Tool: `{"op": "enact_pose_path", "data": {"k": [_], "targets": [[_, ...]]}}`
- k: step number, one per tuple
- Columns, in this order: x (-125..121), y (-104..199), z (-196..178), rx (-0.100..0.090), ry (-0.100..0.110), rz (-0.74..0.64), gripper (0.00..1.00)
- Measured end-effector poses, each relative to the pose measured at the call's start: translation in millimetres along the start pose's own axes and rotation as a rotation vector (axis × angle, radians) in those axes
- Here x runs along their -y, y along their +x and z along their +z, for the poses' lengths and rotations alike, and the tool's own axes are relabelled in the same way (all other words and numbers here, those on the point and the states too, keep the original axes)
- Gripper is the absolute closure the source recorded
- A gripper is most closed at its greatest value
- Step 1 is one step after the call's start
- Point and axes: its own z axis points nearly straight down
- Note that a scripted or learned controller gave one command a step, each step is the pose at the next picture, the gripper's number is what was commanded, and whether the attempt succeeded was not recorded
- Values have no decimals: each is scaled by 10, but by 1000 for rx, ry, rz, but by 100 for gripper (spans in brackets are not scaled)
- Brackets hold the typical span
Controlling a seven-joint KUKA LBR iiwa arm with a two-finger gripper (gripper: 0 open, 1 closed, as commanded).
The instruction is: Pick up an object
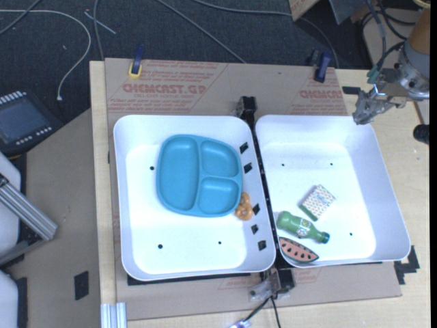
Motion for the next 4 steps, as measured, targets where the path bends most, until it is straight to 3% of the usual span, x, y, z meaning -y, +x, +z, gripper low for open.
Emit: {"op": "enact_pose_path", "data": {"k": [4], "targets": [[-159, 2268, 391, -1, 2, -1, 100]]}}
